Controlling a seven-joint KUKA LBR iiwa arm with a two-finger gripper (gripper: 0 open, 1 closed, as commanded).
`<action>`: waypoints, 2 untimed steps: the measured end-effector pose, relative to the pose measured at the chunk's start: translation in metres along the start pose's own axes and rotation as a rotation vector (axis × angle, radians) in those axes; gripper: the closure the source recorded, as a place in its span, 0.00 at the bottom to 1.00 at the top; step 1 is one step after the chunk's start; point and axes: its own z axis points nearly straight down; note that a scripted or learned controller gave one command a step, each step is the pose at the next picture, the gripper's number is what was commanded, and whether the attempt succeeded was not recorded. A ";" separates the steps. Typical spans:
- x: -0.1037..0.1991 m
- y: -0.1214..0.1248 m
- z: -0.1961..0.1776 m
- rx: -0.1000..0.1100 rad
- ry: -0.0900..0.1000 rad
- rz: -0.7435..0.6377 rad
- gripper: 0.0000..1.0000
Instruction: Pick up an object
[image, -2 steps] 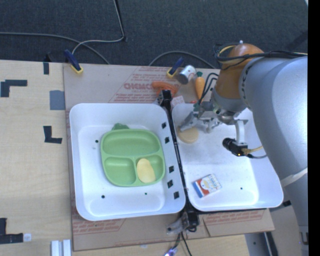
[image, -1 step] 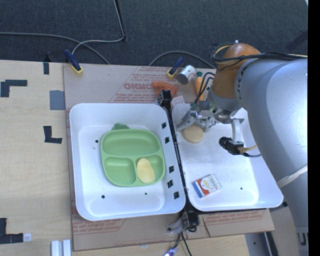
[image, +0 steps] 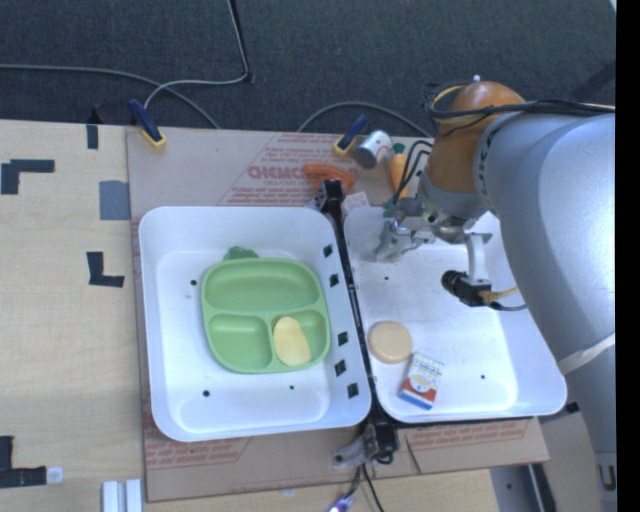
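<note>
We found the two-finger metal hand (image: 392, 243) low over the far left corner of the right-hand shallow white bin (image: 500, 395), its fingers pointing down at the bin floor; we could not tell whether they were spread or pressed together, and we saw nothing between them. Above it rose the orange wrist band (image: 478, 105) and the broad grey arm (image: 560, 210). Nearer the front of that same bin lay a round tan disc (image: 390, 341), and just beside it a small white, red and blue carton (image: 423, 381), both well apart from the hand. In the left-hand white bin (image: 170, 300) sat a green divided plastic plate (image: 262, 300) with a pale yellow oval piece (image: 292, 341) in its front right compartment.
</note>
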 end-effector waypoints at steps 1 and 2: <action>0.004 -0.041 -0.105 0.000 0.002 0.002 1.00; 0.004 -0.041 -0.104 0.003 0.002 0.002 0.00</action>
